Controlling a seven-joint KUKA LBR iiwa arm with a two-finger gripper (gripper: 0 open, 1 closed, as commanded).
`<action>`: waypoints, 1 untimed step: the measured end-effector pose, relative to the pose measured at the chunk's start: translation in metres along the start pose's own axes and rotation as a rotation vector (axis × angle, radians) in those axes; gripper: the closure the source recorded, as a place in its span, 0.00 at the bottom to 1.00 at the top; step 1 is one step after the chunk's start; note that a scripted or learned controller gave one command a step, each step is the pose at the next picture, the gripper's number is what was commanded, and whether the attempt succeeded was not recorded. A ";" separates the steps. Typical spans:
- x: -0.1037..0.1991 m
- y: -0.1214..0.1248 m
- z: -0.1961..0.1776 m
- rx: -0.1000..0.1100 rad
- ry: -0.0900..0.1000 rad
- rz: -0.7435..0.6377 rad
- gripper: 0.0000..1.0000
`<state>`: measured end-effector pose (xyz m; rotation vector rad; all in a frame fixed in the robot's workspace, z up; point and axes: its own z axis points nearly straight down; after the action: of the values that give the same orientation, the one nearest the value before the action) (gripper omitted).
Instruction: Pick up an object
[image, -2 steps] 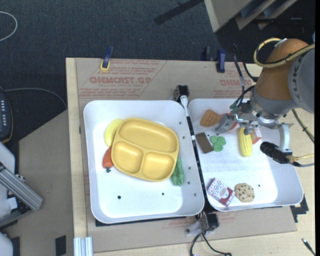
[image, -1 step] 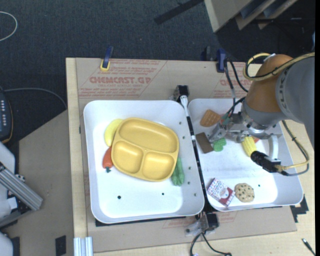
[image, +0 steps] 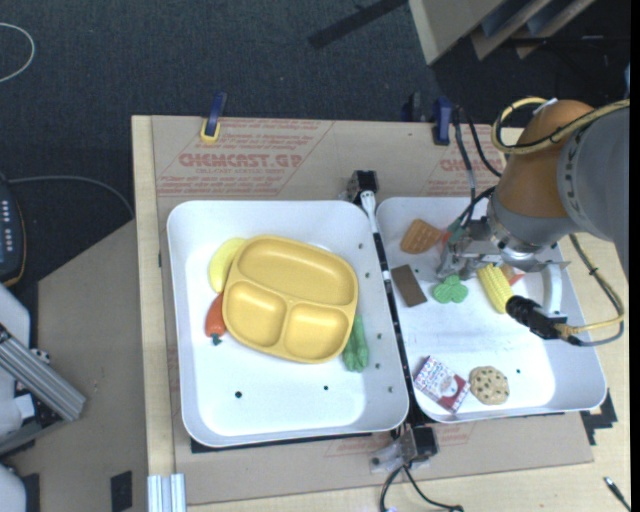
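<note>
Objects: small toy foods lie in the right bin, and a few more lie in the left bin.
Arm: it is big and grey with an orange band, and it reaches in from the right over the right bin.
Tray: yellow, with three parts, in the middle of the left bin.
Gripper: low in the right bin, just above the green toy; I cannot tell how the jaws stand.
Corn: yellow, just right of the gripper.
Green leaf: at the tray's right edge.
Carrot: orange, beside the tray's left edge.
Packet: red and white, near the front of the right bin.
Cookie: just right of the packet.
Green toy: under the gripper.
</note>
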<state>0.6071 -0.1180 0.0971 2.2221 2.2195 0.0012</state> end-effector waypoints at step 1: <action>0.008 0.005 -0.048 -0.004 -0.001 -0.003 1.00</action>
<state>0.6118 -0.1099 0.1447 2.2159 2.2203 0.0051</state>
